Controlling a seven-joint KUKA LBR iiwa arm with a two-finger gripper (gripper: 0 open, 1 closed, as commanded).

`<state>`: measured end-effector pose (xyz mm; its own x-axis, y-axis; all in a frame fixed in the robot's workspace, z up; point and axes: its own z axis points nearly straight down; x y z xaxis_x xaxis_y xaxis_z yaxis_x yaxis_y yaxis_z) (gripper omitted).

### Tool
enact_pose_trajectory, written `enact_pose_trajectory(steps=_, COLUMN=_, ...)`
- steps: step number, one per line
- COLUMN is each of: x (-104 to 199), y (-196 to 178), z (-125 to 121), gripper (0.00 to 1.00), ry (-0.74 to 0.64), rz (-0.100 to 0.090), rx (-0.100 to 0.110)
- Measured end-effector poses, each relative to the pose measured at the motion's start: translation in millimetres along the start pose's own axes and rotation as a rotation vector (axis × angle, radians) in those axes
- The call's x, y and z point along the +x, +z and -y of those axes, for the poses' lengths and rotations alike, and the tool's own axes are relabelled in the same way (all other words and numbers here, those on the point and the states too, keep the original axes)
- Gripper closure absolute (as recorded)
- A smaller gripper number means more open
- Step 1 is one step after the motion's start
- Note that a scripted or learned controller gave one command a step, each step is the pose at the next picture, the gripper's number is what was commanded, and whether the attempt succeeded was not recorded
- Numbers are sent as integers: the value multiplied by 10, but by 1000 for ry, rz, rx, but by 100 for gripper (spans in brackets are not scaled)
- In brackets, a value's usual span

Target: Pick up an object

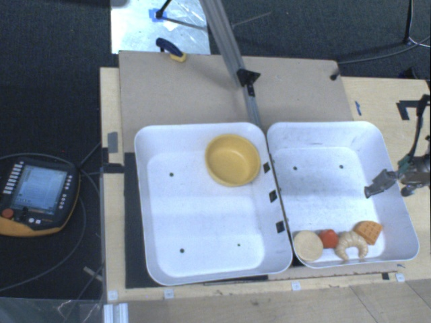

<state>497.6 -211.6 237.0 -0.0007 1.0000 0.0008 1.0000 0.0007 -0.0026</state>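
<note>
From my remote seat I saw four small food items bunched along the near edge of the right bin (377, 140), at about its six o'clock: a pale round biscuit (309, 245), a small red piece (328, 237) touching it on the three o'clock side, a tan croissant (353, 245) just beside that, and a little orange waffle (368, 231) at the croissant's one o'clock. All four lay on the bin floor, untouched.

The gripper (381, 184) reached in at the right bin's three o'clock rim, above the waffle and well apart from it. It showed as a dark grey shape low over the bin wall, with nothing between its fingers that I could make out, and I could not tell whether it was open or shut.

The left bin (161, 247) held a yellow bowl (232, 159), upright, at its one o'clock corner, close to the wall shared with the right bin.

Farther back, a grey pole (225, 36) slanted across the brown board (182, 89) behind the bins. A teach pendant (37, 194) lay on the dark floor at nine o'clock.
</note>
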Motion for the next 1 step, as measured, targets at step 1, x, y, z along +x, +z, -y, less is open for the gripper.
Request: enact_pose_trajectory(steps=1, x=-6, y=495, z=-95, gripper=0, ry=0, rz=0, rx=0)
